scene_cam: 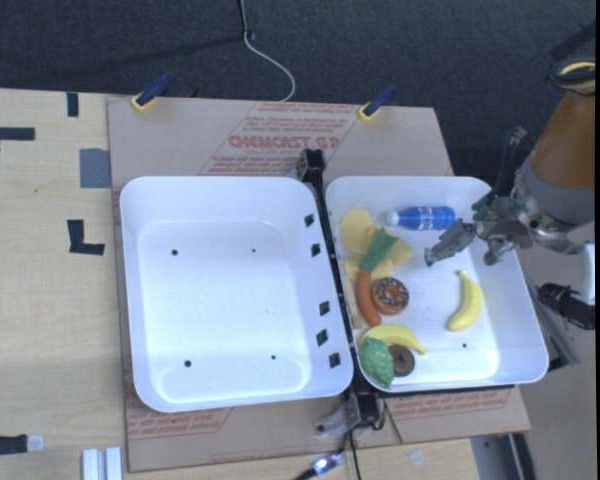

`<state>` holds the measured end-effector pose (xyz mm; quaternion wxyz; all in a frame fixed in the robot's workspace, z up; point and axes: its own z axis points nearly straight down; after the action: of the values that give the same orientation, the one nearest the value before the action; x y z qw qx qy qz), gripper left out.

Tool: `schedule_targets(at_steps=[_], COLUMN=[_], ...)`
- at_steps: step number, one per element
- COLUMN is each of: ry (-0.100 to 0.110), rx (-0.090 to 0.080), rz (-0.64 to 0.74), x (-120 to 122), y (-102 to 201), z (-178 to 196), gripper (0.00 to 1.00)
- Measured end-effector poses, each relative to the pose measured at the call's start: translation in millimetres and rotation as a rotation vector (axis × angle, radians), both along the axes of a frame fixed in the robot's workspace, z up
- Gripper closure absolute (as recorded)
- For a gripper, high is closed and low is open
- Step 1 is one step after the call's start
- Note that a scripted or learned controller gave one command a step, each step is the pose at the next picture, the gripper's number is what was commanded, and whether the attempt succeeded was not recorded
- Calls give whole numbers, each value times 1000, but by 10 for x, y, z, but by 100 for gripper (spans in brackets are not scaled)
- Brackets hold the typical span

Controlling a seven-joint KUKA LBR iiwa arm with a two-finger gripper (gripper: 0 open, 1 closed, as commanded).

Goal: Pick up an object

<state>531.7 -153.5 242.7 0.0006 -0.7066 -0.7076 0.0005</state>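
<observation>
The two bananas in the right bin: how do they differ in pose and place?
The banana near the tool lies alone on bare bin floor, running nearly lengthwise up the view. The banana at the front pile lies crosswise, crowded against a green item and a dark round piece, and looks smaller. Both are yellow, curved, and in the right bin.

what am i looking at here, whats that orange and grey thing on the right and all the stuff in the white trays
One camera fixed above a bench looks down at a slant. The orange and grey thing is a robot arm reaching in from the right, and its claw hangs open over the right bin with nothing between its fingers. That bin holds toy items: a blue bottle, a lone banana, a carrot, a chocolate donut, and a second banana near the front. The left bin sits beside it.
</observation>
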Motion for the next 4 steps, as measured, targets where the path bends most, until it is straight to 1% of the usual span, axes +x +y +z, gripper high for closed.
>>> schedule_targets(at_steps=[1, 2, 3, 4], ry=[4, -3, 5, 3], rx=[2, -1, 2, -1], rz=[5, 2, 2, 1], x=[662, 1146, 1362, 1356], y=[443, 234, 535, 511], z=[-1169, -1610, -1592, -1488], gripper=[0, 0, 0, 100])
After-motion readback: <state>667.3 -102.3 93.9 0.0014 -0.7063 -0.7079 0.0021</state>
